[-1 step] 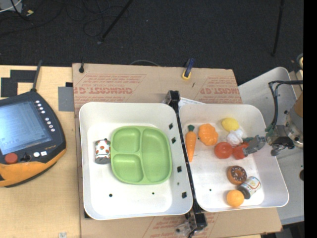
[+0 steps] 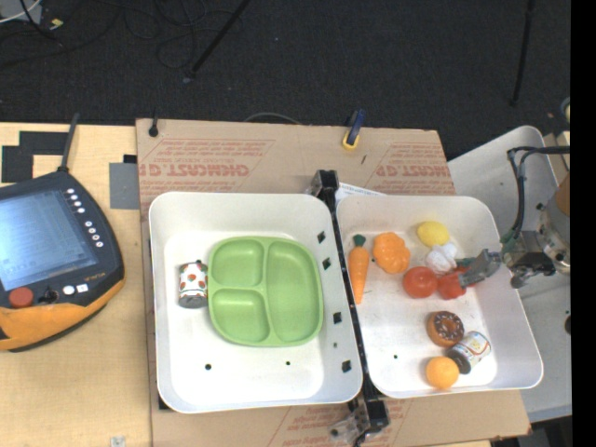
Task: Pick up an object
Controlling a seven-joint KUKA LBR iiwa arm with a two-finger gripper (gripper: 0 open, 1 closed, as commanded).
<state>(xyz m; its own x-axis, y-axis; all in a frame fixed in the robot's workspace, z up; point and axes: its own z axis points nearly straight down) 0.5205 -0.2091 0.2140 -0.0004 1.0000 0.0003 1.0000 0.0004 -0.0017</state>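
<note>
Although the task names no particular object, we read the scene from the left: on the desk, the left white plastic bin (image 2: 168,250) carries a small white cup with red spots (image 2: 192,284) touching a green three-compartment plastic plate (image 2: 265,290). The right white plastic bin (image 2: 507,250) holds the toy food: an orange plastic carrot (image 2: 358,268) against the dividing wall, an orange rounded toy fruit (image 2: 391,252), a red plastic tomato (image 2: 419,282), a yellow lemon-like toy (image 2: 432,233) with a small white piece (image 2: 443,254) just beside it, a brown doughnut (image 2: 446,328), a small orange ball (image 2: 442,372) and a little labelled can (image 2: 470,348) lying on its side.

At the bin's right side, the grey two-finger gripper (image 2: 477,268) sits low, just beside a small red toy (image 2: 452,287). We cannot tell how its grasping part stands or whether it has anything.

We judge these toys light, stiff and hollow, with smooth, slippery skins. Round ones may squirt out sideways, so we would take the red toy across its middle, at the widest part.
</note>
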